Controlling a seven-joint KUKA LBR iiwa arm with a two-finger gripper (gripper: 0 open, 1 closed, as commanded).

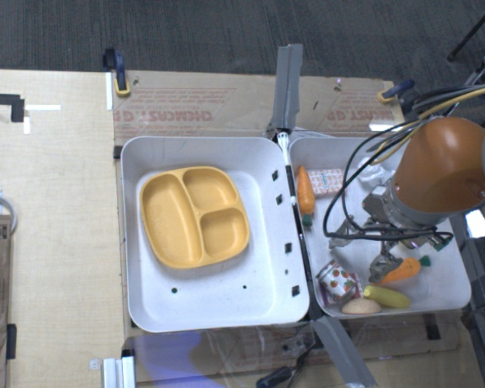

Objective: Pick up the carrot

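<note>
Gripper (385, 265) sits low in the right bin (453, 297), touching the carrot (402, 271); whether it is gripping cannot be told. Yellow plate (196, 215) occupies the left bin (145, 297).

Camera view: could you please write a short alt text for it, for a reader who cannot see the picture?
A grey and orange robot arm reaches from the right into the right white bin, its gripper low beside a carrot. That bin also holds a second carrot, a small package and other toy foods. The left white bin holds a yellow divided plate.
</note>
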